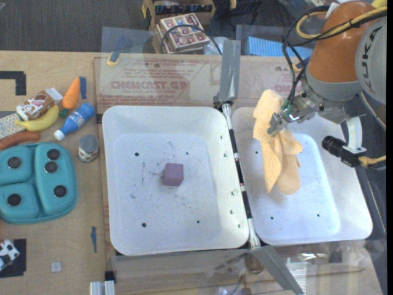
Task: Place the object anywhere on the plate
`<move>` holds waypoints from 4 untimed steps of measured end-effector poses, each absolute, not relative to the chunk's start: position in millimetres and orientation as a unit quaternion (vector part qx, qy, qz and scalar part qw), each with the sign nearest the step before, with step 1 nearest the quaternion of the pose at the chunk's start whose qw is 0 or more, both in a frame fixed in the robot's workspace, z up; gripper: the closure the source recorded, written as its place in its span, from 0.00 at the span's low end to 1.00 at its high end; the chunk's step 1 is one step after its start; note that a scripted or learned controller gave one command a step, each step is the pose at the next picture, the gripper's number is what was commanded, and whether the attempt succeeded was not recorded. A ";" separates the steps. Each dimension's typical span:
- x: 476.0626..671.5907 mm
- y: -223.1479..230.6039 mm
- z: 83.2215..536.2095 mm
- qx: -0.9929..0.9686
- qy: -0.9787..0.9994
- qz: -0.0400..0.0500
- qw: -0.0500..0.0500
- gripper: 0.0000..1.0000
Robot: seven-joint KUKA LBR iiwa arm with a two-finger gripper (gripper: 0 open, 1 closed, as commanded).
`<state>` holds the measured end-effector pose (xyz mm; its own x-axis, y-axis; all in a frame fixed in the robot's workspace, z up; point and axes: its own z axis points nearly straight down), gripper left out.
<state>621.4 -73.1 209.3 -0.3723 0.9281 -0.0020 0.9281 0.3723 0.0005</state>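
A yellow cloth hangs crumpled over the left half of the right bin, lifted at its top. My gripper is shut on the cloth's upper part, and the fabric drapes down from its fingers toward the bin floor. A small purple cube lies near the middle of the left bin. The teal divided plate sits on the bench at the far left, outside both bins and well away from the gripper.
Toy food lies above the plate: a banana, a carrot, a blue bottle and a small can. A cardboard box stands behind the bins. The raised bin rims meet between the two bins.
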 end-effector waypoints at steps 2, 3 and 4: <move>623.1 -72.3 221.1 0.559 0.829 0.001 0.005 1.00; 623.1 -72.2 221.1 0.559 0.829 0.001 0.004 0.00; 667.2 2.6 270.9 0.705 0.710 0.001 0.002 0.00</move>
<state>667.2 2.6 270.9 -0.0072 1.0000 -0.0020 1.0000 0.0072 0.0040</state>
